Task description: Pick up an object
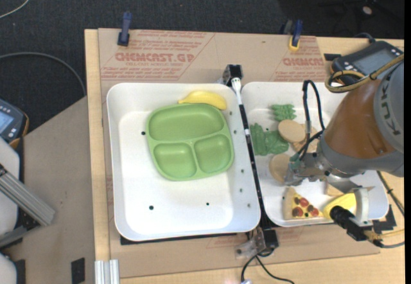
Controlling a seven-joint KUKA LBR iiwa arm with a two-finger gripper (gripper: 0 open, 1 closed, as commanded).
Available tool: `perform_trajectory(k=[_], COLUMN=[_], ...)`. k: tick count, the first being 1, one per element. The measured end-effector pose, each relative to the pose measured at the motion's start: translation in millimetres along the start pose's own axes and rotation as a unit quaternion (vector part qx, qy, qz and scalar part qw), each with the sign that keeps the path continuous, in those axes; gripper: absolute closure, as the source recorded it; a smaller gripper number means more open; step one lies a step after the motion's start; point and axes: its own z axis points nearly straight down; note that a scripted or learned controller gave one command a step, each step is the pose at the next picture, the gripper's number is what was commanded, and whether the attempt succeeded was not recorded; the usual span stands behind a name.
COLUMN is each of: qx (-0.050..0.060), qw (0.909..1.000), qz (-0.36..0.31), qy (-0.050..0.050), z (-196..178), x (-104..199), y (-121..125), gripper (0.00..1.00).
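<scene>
The arm sits low over the right bin (380, 209), claw (297, 172) down among the toy food near the bin's middle, and honestly can't tell if it's open or gripping anything. A tan cookie (292, 130), green toys (266, 140) and a pizza slice (300, 204) lie around it. The left bin (128, 212) has a green divided plate (189, 141) and a banana (204, 99) at its far edge.

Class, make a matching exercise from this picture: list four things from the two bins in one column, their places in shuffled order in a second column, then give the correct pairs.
Things:
1. green divided tray
2. banana
3. pizza slice
4. green toys

Places:
A. near edge of the right bin
B. far edge of the left bin
C. middle of the left bin
D. right bin, beside the divider

Pairs: 1-C, 2-B, 3-A, 4-D
</scene>
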Motion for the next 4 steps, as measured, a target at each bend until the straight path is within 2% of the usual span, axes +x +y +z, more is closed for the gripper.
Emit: perform_trajectory(k=[1, 2, 3, 4], qx=[-0.008, -0.009, 0.004, 0.004], qw=[0.9999, 1.0000, 1.0000, 1.0000], qz=[-0.007, -0.004, 0.002, -0.005], qy=[0.002, 0.002, 0.000, 0.001], z=[-131, -300, -215, -168], x=[92, 114, 68, 164], y=[29, 3, 1, -1], gripper=[1.00, 1.00, 1.00, 1.00])
